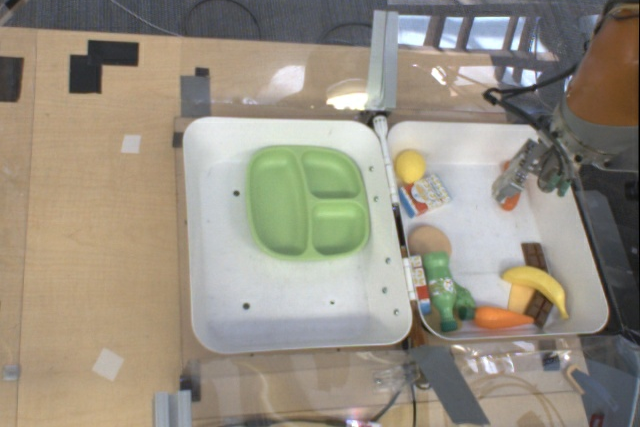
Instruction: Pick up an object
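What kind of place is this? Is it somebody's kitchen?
Probably not a kitchen. It looks like a robot test bench in a lab. A robot arm reaches over two white bins on a wooden bench. One holds a green plate, the other toy food like a banana and carrot.

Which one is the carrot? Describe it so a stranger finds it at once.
Go to the right bin and look along its near edge. The carrot lies flat there, between the green toy and the banana. It is the one long, tapered orange piece.
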`<action>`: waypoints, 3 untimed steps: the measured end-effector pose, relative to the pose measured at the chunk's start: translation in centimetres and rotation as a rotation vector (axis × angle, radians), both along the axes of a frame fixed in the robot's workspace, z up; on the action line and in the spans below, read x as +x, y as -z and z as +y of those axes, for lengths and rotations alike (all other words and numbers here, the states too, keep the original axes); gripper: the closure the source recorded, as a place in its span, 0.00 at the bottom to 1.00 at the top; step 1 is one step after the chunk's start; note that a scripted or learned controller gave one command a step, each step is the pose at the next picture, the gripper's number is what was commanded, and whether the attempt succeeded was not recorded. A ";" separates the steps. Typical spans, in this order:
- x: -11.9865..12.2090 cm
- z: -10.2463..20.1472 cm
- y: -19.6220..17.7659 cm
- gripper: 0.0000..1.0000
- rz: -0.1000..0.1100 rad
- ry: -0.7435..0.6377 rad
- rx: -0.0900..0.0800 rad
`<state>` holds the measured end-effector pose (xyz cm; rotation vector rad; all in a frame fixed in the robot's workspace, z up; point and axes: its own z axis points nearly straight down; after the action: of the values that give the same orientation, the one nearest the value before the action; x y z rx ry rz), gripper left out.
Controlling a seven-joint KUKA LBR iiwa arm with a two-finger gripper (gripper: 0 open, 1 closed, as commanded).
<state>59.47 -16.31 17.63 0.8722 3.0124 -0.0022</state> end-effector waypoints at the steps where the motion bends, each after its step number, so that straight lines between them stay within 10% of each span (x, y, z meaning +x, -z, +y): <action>1: 1.9 7.3 -6.0 1.00 -0.010 0.059 0.004; 2: 4.9 2.1 -10.5 1.00 -0.009 -0.001 -0.001; 3: 4.9 2.3 -10.4 0.00 -0.007 -0.004 0.001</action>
<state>64.35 -14.04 27.98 0.8651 3.0081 0.0020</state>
